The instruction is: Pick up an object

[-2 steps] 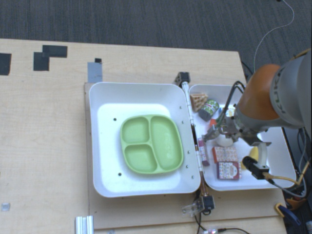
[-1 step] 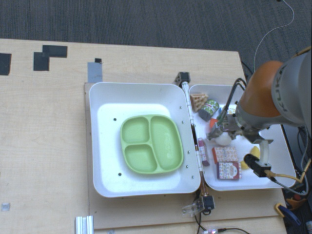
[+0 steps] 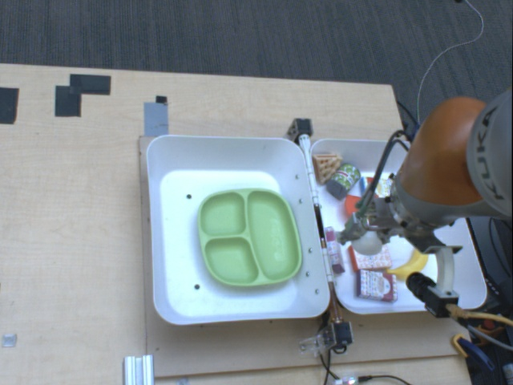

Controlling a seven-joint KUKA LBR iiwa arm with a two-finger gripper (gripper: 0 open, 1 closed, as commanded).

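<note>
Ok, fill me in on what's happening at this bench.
The arm reaches in over the right bin, which holds a clutter of small items: a banana, a red-and-white packet, a can. Its gripper hangs low among them; nothing can be seen held. The left bin holds a green divided tray.

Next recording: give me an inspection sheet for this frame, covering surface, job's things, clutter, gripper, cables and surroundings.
Surface: wooden bench bearing two white bins, left bin and right bin.
Job's things: green divided plate in left bin; small packets, red-white box, banana in right bin.
Clutter: dark tape patches on bench.
Gripper: gripper over right bin; fingers hidden.
Cables: thin cable over carpet; wires at front edge.
Surroundings: grey carpet.
</note>
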